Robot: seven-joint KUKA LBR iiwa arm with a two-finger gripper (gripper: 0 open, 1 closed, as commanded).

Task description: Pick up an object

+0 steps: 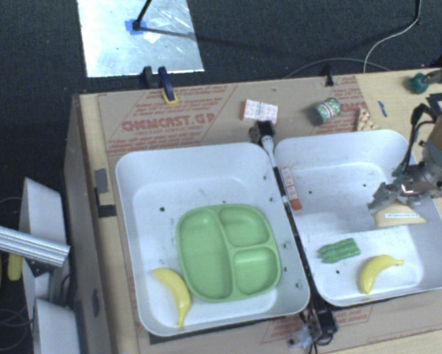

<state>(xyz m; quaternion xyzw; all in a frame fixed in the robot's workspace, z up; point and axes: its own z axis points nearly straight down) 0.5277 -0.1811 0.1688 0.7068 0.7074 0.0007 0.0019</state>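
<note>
Red "CHEMCAST GP" lettering marks the bench board (169,121); whether the fingers (387,194) are spread, I cannot tell.

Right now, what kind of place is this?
Probably a robotics lab test bench: two shallow white plastic bins on brown cardboard, yellow toy bananas, loose black cables across dark carpet.
</note>
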